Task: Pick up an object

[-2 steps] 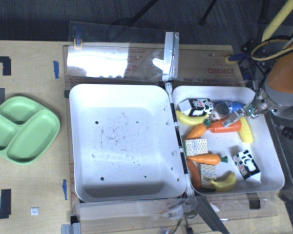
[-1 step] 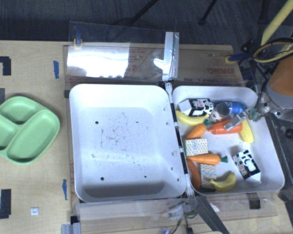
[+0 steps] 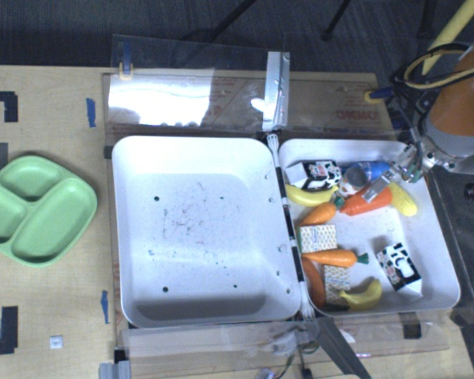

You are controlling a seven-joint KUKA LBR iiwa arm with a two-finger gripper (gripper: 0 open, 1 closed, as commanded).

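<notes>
Jaws low over the far end of the right bin (image 3: 446, 271), nothing visibly lifted.

From my station, the jaws (image 3: 378, 189) sit at the orange carrot (image 3: 363, 201) by that bin's far wall; whether they are clenched or released I cannot tell. Beside that carrot: a yellow banana (image 3: 306, 195) and cow-print carton (image 3: 320, 172). Left bin (image 3: 197, 227) adjoins; green divided plate (image 3: 35, 209) lies on the desk (image 3: 47, 306).
</notes>
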